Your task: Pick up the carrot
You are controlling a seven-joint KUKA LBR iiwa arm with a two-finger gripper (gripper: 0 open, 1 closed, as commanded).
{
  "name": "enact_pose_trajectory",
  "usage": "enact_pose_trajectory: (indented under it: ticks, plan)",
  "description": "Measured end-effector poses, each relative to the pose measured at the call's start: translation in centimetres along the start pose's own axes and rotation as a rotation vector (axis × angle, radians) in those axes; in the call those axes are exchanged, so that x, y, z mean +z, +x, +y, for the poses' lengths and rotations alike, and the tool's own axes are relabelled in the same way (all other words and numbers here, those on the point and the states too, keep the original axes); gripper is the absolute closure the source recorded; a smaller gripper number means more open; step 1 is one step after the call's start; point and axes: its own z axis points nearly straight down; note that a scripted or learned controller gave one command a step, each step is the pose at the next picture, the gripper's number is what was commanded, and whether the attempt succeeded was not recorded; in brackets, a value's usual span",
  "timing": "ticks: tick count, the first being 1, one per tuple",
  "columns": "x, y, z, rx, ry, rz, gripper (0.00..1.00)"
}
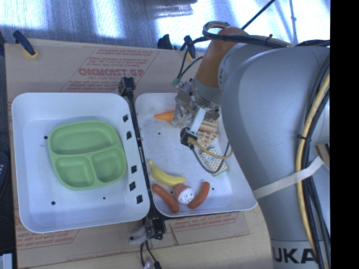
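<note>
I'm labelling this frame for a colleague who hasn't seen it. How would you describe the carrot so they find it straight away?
Look in the right white bin, at its far end beside the claw. The carrot is the small orange tapered piece lying alone there, unlike the yellow banana and the sausages grouped at the near end.

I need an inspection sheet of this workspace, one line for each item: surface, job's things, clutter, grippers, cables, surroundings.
Surface: two white bins, the left bin and the right bin, side by side on a printed cardboard sheet.
Job's things: carrot lies in the right bin near its far edge.
Clutter: banana, two sausages and a waffle piece in the right bin; green divided plate in the left bin.
Grippers: gripper is low, just right of the carrot; grip state unclear.
Cables: black cables loop above the wrist.
Surroundings: clamps on the cardboard's far edge.
</note>
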Motion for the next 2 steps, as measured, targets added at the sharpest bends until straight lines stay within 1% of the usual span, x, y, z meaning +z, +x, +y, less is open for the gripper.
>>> enact_pose_trajectory:
  ticks: [1, 2]
  plan:
    - [0.1, -0.2, -0.1, -0.001, 0.01, -0.007, 0.0]
    - [0.4, -1.5, 1.1, 0.228, 0.023, 0.006, 0.0]
